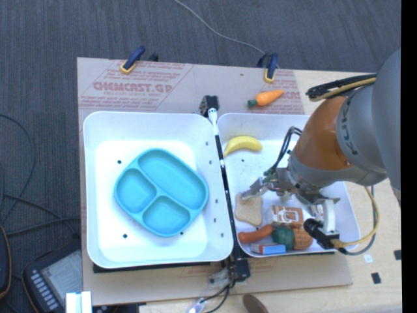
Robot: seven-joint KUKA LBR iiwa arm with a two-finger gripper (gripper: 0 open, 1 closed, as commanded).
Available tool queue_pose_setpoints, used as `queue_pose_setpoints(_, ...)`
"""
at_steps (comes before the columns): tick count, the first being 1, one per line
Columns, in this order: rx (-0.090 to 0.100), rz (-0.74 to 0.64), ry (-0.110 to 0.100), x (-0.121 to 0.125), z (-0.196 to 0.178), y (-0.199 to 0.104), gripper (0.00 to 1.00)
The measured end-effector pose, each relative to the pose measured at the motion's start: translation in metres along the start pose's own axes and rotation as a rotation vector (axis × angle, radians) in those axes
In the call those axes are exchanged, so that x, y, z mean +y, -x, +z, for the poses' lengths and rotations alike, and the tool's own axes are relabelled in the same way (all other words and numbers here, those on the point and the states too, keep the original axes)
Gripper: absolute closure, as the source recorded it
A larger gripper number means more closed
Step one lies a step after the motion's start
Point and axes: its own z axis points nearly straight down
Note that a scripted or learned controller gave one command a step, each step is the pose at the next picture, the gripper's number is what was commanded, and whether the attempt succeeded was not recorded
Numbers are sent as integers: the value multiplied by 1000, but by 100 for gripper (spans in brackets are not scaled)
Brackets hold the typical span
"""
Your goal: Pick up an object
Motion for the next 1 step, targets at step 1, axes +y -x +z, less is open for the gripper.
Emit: queue_pose_setpoints(1,-3,1,6,2,-12,1,100)
